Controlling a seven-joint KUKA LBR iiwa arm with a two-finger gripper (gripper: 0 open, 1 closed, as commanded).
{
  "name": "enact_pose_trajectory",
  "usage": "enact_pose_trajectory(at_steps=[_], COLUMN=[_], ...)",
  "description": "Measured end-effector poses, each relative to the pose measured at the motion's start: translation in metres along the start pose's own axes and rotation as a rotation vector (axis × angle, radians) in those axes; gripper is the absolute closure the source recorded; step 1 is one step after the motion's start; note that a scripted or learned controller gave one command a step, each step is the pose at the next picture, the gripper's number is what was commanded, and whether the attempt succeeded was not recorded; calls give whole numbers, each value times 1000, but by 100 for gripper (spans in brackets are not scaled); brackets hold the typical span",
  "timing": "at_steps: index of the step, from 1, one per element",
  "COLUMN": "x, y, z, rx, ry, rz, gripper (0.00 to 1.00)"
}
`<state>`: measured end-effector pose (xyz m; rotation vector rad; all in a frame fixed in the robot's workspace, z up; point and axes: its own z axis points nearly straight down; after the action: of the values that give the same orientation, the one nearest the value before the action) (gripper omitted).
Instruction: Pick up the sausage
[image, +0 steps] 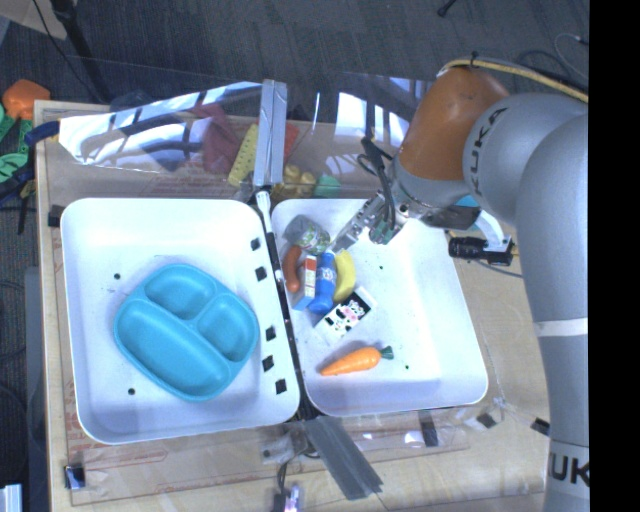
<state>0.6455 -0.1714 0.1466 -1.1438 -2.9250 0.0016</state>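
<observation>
Sausage (291, 268), banana (345, 275), carrot (351, 361): one each.

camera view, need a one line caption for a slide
KUKA arm's gripper hovers over the right bin near the sausage, banana and carrot; blue divided plate sits in the left bin.

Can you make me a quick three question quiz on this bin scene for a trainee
1. True or false: the blue divided plate lies in the same bin as the carrot.
2. Which bin holds the sausage: A left bin, B right bin, C neither?
3. Fill in: the gripper hangs over the ____ bin.

Key
1. False; the plate is in the left bin.
2. B, by its left wall.
3. right
</observation>
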Motion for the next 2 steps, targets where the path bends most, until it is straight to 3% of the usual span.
enact_pose_trajectory(at_steps=[1, 2], x=[9, -5], y=[20, -32], z=[-11, 5], rx=[-1, 0], ry=[-1, 1], rz=[-17, -109], gripper=[100, 100])
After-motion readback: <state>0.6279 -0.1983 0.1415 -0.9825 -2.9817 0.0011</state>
